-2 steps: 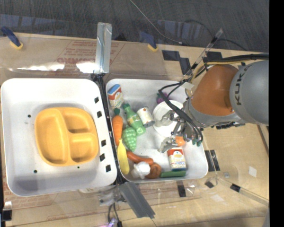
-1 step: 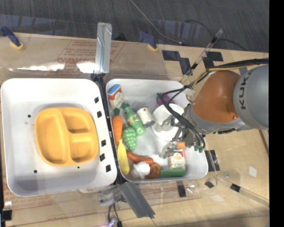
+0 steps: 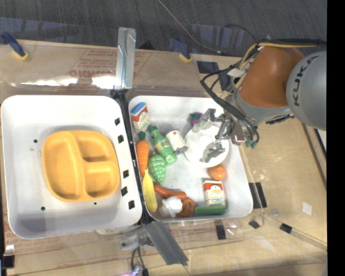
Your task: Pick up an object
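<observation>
My gripper (image 3: 214,149) hangs low over the right bin (image 3: 240,174), above a white plate (image 3: 199,142) near the bin's middle, and from this slanted look down I cannot tell how it is set or whether anything sits in it. The bin is crowded with toy food: a carrot (image 3: 142,154), a bunch of green grapes (image 3: 157,168), a green bottle (image 3: 161,144), a small white cup (image 3: 175,139), a yellow banana (image 3: 149,192) along the left wall, a small carton (image 3: 140,117) in the far left corner, a little box with a red top (image 3: 215,193) near the front, and an orange ball (image 3: 217,172) just beside the plate's near edge. The left bin (image 3: 11,171) holds a yellow divided tray (image 3: 80,164). The closest candidates under me are the plate and the orange ball. I judge all of these to be light, hollow plastic, stiff and smooth, so weight is no worry but slip is. The plate lies flat and thin, so it gives me little to pinch except its rim; the ball is round and likely to squirt out unless I close across its widest part. The box looks the friendliest, with flat, parallel sides, though it stands close to the front wall, which leaves little room on that side.
</observation>
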You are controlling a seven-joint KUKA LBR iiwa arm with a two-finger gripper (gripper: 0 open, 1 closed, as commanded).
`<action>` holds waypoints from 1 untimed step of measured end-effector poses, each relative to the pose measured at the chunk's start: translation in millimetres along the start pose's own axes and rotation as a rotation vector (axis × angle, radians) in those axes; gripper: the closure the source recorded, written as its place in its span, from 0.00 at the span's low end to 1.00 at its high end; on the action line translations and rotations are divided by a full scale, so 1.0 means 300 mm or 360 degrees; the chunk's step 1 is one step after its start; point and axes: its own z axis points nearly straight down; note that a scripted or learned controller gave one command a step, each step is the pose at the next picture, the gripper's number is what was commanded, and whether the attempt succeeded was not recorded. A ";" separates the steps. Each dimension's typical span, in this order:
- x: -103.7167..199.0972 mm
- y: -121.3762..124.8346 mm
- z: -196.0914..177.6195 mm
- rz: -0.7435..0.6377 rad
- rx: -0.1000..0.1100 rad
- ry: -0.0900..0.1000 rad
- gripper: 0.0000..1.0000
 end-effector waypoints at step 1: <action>0.135 0.006 0.183 0.0187 -0.0003 -0.0010 0.00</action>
